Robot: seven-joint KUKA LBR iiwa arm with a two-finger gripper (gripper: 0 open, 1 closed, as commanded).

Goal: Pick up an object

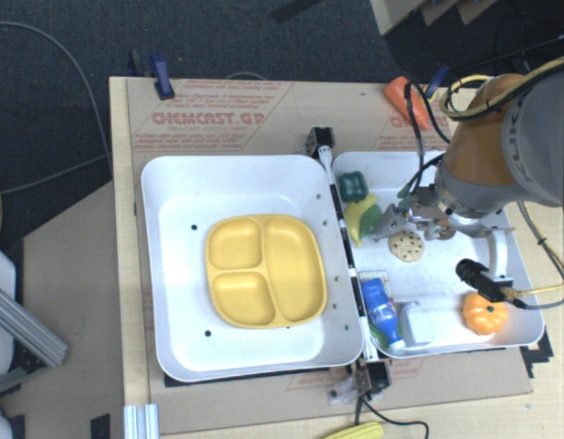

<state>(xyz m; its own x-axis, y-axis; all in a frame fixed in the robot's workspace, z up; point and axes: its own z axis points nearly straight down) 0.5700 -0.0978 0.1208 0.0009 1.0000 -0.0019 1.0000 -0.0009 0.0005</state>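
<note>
Gripper (411, 219), finger state not discernible, hovers just above a cookie-like disc (408, 244). Probably light, stiff and thin; you should pinch it across its edges.

A robotics lab: a plywood bench (227, 108) bearing two white bins (163, 245), loose cables (44, 53) on dark carpet
</note>
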